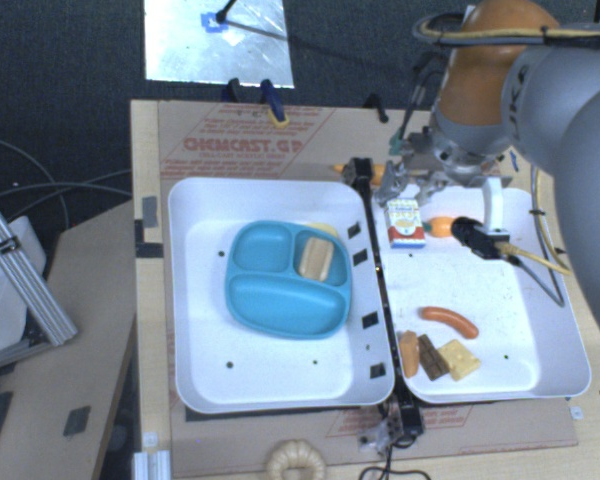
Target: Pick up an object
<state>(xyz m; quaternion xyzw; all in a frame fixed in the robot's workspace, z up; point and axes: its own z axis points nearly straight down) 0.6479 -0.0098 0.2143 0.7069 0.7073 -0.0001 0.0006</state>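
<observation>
My gripper (408, 181) hangs over the far left corner of the right bin (540, 368), just behind a small white, red and blue carton (407, 221) that lies on the bin floor. An orange carrot-like piece (440, 227) lies right of the carton. Nearer the front lie a red-orange sausage (450, 319), a tan roll (409, 352), a brown block (432, 357) and a yellow cheese wedge (462, 360). Nothing shows in the gripper's grasp.
The left bin (205, 368) holds a blue divided plate (275, 298) with a tan bread slice (317, 259) in its upper right compartment. A black clamp strip (373, 268) joins the bins. The big grey arm (560, 98) covers the right bin's far right side.
</observation>
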